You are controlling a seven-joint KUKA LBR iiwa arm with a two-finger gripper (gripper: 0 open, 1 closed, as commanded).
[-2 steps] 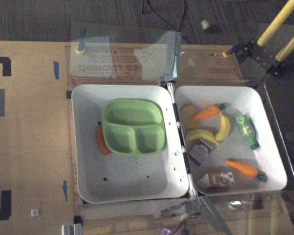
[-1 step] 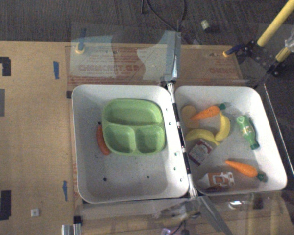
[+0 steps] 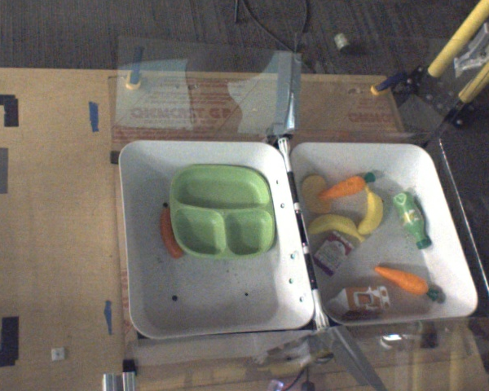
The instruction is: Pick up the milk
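milk carton (image 3: 365, 299) lies on its side at right bin's (image 3: 452, 218) near wall, beside a carrot (image 3: 406, 281).

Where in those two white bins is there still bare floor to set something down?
Left bin: bare floor in front of the green tray, and a strip along its far wall. Right bin: crowded with carrots, bananas, a bottle and the milk; one bare patch sits between bananas, bottle and near carrot.
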